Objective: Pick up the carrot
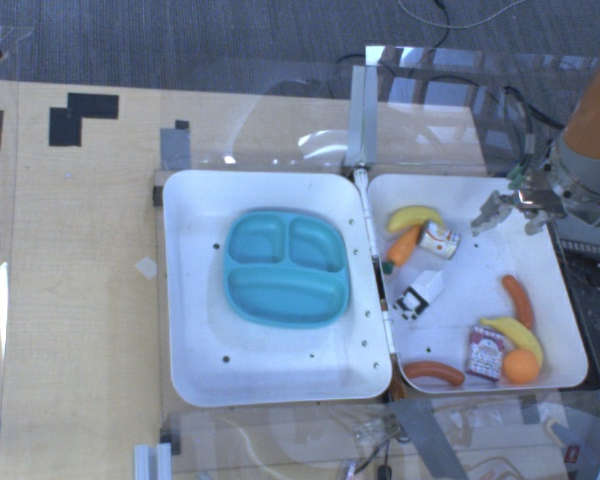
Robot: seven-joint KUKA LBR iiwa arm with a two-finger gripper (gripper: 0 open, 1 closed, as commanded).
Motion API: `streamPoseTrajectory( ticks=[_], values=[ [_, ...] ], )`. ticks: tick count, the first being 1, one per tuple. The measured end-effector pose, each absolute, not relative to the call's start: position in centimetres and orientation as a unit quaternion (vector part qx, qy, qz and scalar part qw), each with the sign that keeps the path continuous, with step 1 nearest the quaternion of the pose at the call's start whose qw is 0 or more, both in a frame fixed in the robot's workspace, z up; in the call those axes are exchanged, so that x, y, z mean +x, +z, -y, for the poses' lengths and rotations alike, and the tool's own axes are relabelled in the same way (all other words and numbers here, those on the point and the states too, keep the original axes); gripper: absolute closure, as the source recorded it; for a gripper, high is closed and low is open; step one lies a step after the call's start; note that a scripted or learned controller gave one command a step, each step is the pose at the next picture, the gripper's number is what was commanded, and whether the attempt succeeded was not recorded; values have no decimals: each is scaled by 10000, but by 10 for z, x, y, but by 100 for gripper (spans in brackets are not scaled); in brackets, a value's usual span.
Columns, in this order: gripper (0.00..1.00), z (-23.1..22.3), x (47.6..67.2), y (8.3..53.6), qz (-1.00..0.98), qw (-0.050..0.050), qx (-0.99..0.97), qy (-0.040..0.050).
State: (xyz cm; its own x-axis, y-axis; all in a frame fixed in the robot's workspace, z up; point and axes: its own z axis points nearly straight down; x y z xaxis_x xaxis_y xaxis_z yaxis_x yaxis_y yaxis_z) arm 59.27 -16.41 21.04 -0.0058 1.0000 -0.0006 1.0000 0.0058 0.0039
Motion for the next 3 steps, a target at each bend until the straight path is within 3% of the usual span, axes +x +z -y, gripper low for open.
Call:
streamPoseTrajectory(
  ticks=[1,2,3],
  values=[
    [0,116,628,116,-6721,7,7405,13],
    [0,97,669,94,-8306,35,5569,-2],
    [100,95,669,103,-8320,26,5547,-3]
  ],
)
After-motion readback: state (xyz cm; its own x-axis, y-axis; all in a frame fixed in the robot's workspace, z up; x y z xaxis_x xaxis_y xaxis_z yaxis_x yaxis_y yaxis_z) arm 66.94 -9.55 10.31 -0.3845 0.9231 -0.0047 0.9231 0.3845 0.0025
